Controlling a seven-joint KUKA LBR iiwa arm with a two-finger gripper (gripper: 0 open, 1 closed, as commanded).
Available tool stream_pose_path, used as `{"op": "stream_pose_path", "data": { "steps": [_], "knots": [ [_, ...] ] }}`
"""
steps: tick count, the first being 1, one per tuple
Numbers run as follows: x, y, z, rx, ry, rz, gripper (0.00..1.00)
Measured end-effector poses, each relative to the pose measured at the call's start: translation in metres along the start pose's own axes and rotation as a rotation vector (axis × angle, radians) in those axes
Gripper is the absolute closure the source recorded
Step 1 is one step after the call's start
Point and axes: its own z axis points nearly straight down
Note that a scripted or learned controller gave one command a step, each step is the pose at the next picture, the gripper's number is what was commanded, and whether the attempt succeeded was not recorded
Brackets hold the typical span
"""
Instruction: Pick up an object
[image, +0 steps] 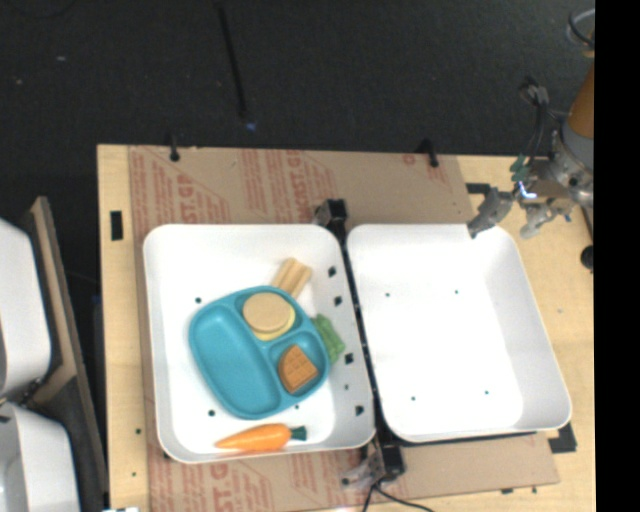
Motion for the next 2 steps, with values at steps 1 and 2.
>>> {"op": "stream_pose_path", "data": {
  "steps": [1, 2],
  "knots": [
    [-0.021, 0.023, 0.044, 0.004, 0.0, 0.001, 0.0],
    [-0.029, 0.056, 0.019, -0.001, -0.001, 0.011, 0.0]
  ]
}}
